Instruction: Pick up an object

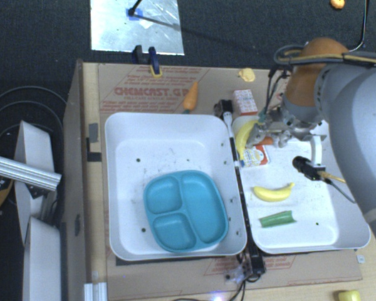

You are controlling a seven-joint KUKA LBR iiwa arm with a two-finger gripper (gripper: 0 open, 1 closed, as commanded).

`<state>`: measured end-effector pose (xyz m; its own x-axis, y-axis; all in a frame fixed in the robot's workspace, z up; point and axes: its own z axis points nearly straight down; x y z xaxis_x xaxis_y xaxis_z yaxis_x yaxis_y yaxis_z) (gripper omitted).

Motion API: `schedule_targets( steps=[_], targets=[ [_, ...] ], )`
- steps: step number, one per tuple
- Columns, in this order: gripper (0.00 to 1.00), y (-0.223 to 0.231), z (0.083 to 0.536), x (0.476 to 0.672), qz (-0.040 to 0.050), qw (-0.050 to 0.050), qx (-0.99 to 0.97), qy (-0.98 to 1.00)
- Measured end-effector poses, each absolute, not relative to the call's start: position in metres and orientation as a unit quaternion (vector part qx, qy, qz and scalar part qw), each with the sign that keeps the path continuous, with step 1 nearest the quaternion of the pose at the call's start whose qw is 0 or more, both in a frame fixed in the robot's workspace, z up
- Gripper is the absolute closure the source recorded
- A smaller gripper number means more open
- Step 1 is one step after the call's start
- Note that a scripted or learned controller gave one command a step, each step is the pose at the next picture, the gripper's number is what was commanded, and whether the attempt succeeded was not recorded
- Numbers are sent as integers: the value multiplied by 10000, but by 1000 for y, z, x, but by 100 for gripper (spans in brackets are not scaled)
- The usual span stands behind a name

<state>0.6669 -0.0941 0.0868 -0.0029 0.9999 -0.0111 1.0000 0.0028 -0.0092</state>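
We see the gripper (267, 135) low over the far-left corner of the right bin (316, 227), the grey arm (357, 137) reaching in from the right. A curved banana (242, 137) stands against that bin's left wall, just beside the gripper, and a red-and-white packet (255, 156) lies right under it. Nothing shows as held, and whether the gripper is spread or closed we cannot tell.

Nearer the middle of the bin lies a second banana (274, 193), and a green pod (277, 218) lies just nearer us — both well apart from the gripper.

The left bin (131, 144) carries a blue divided plate (185, 211) toward its near edge.
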Motion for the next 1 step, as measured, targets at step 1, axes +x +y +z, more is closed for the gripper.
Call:
schedule_targets(
  steps=[1],
  targets=[
    [0, -94, 87, 667, -74, 8, 7064, 7077]
  ],
)
